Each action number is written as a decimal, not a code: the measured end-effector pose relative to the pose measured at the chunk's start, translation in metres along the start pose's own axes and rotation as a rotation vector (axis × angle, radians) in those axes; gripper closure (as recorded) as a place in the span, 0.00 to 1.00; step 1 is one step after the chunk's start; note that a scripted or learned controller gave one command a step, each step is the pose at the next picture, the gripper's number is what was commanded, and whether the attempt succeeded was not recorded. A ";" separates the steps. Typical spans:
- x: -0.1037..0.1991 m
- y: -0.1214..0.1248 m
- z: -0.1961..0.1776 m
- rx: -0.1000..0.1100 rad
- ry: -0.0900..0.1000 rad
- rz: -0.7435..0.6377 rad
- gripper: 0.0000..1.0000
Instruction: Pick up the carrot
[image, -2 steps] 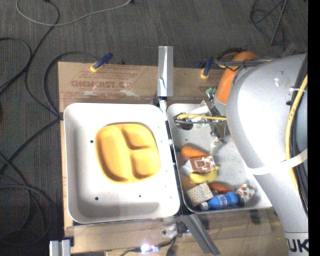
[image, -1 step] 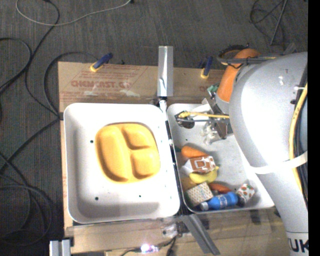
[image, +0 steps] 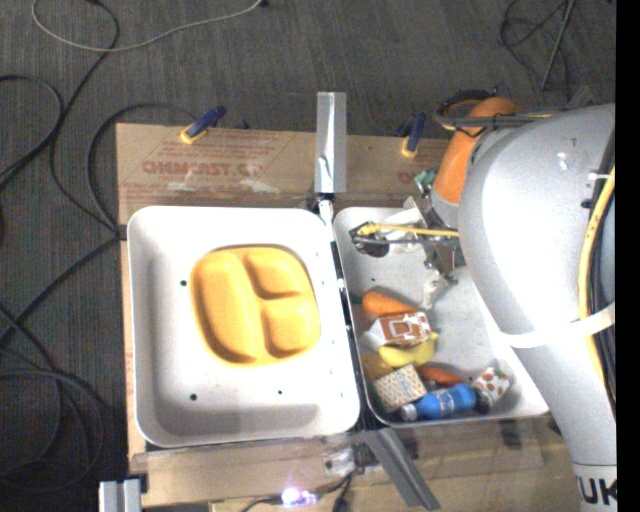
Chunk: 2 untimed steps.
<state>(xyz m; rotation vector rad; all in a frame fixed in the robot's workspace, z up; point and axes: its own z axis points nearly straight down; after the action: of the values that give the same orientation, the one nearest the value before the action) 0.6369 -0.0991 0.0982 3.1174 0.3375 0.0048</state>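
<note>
we see the carrot (image: 388, 302) lying in the right bin (image: 470, 315) beside a carton (image: 402, 327); our gripper (image: 437, 262) hangs above it, whether clenched we cannot tell.

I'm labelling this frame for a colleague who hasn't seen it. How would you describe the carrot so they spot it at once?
Look in the right-hand white bin, the one crowded with small items. Near its left wall, at the top of the pile, lies the carrot, just above a small brown-and-white carton. It is the plain orange tapered piece, with no print on it.

Right bin (image: 372, 398) partly behind arm (image: 540, 250)
</note>
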 end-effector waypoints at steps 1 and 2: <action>-0.008 -0.034 -0.085 0.006 -0.007 -0.317 0.00; -0.001 -0.100 -0.085 0.009 -0.007 -0.284 0.00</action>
<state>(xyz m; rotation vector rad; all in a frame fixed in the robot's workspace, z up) 0.6140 -0.0016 0.1821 3.0456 0.7776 -0.0094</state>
